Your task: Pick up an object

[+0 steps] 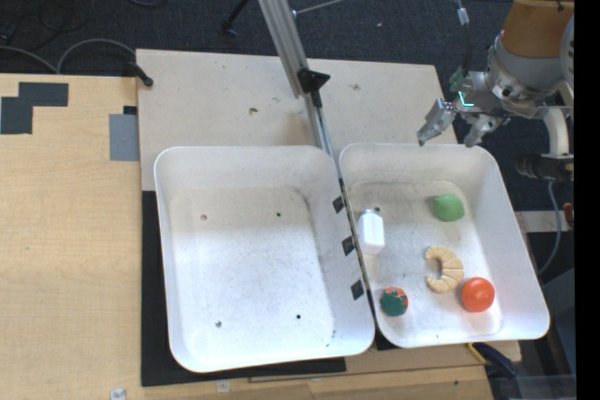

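The jaws (pixel 452 125) hang just past the far rim of the right bin (pixel 511 201), up near its back corner. They look spread apart, and nothing sits between them. They point down and a little to the left.

The closest thing to grab is the green lump (pixel 448 207). It lies inside the right bin, nearer the camera than the jaws and almost straight below them in the view. It is round, so it has no long side to line up with. So the next move would likely be to come forward over the rim and then go down.

Further on lie a curved tan piece (pixel 444 268), a red ball (pixel 477 294), and a small green and red ball (pixel 393 301). A white bottle (pixel 371 230) rests by the wall between the bins.

The arm (pixel 536 23) reaches in from the right. Its orange part stands high above the wrist, and the wrist bends down toward the bin.

The left bin (pixel 187 201) sits beside the right one on the tabletop (pixel 216 98).
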`<action>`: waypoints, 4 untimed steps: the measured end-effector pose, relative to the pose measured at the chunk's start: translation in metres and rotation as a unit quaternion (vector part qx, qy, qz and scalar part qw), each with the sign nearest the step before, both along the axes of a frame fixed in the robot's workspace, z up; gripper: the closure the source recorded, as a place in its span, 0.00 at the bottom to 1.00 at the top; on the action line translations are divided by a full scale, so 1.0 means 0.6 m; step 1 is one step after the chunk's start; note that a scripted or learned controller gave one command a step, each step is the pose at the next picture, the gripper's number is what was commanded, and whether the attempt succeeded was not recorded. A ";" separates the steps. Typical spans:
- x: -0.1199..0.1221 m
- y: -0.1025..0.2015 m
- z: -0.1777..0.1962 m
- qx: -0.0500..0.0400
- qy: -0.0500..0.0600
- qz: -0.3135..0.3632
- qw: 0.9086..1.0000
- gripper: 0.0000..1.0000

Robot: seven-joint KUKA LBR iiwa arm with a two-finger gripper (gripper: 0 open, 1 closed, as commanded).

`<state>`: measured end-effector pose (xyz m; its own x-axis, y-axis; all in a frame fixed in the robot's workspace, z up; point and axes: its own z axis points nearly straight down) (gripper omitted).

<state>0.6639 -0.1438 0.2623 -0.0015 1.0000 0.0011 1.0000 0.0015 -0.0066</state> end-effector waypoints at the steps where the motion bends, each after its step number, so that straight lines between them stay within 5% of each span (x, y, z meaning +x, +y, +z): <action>1: 0.001 0.001 0.005 -0.001 -0.002 0.002 1.000 0.00; 4: -0.013 -0.005 -0.288 0.000 0.000 -0.001 1.000 0.00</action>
